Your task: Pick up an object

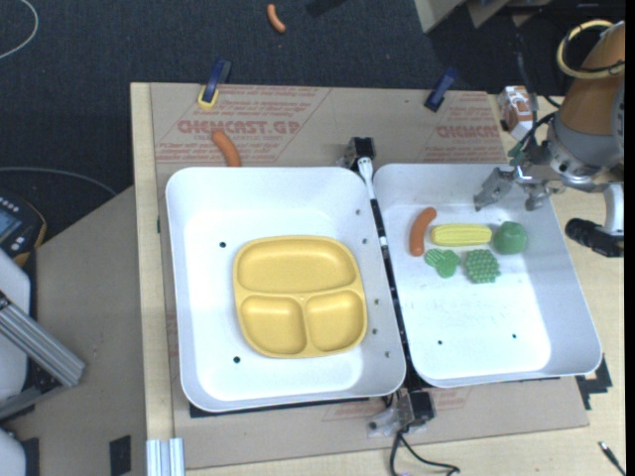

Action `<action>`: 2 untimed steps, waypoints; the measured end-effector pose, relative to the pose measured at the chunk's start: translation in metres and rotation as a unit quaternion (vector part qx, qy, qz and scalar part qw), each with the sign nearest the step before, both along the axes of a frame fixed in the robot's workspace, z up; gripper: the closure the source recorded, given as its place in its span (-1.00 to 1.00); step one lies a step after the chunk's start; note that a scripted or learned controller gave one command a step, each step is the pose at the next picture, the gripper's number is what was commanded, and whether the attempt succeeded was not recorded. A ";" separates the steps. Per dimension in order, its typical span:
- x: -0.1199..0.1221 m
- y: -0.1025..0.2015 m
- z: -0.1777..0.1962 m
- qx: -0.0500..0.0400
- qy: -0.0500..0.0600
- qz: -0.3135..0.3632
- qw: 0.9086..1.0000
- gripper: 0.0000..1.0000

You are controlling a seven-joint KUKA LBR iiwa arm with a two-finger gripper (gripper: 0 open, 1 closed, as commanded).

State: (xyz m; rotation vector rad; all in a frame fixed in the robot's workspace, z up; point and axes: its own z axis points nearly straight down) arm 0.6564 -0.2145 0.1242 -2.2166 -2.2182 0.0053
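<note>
In the right bin (496,335) lie an orange sausage (423,229), a yellow corn cob (461,234), a round green piece (510,237) and two knobbly green pieces (442,262) (481,266), all clustered near its far side. My gripper (512,188) hangs above the bin's far right corner, just beyond the round green piece. Its two fingers are spread apart with nothing between them.
The left bin (198,296) holds a yellow divided plate (298,296). Another orange sausage (227,148) lies on the cardboard behind the left bin, and one more (276,17) on the dark floor. Clamps (212,85) (440,91) hold the cardboard's far edge.
</note>
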 end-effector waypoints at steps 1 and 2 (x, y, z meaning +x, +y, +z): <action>0.000 0.003 -0.041 0.002 -0.001 0.001 1.000 -1.00; 0.002 0.002 -0.028 -0.001 -0.004 0.002 1.000 1.00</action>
